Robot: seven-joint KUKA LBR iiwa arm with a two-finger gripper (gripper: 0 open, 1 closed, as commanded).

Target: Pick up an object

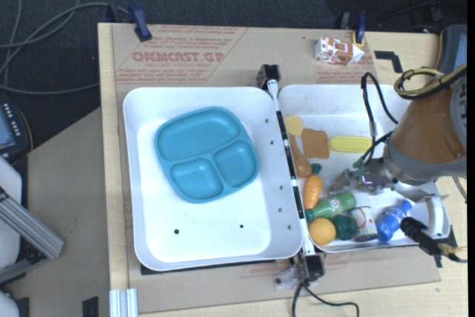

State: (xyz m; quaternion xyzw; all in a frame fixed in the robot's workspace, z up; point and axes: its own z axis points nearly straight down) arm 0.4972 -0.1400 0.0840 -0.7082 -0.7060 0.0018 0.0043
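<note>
Camera view runs from the left shallow white plastic bin (141, 182), where a teal three-compartment plastic plate (206, 154) lies alone, to the right shallow white plastic bin (326, 94), which holds the candidates for picking. Along that bin's left side sit a pale yellow chip-like piece (294, 124), an orange-brown toast-shaped slab (315, 144), an orange toy carrot (313, 190), a green toy bottle (334, 206) and a round yellow-orange toy fruit (323, 231). Further right lie a yellow toy corn cob (349, 144) and a blue toy bottle with a white cap (392, 223). The two-finger metal gripper (359, 178) is low in the bin, just right of the carrot and above the green bottle; nothing is visibly pinched. The toys are packed closely, so the likely failure is fingers landing on two items at once, or nudging the rounded carrot aside and coming up with nothing.
</note>
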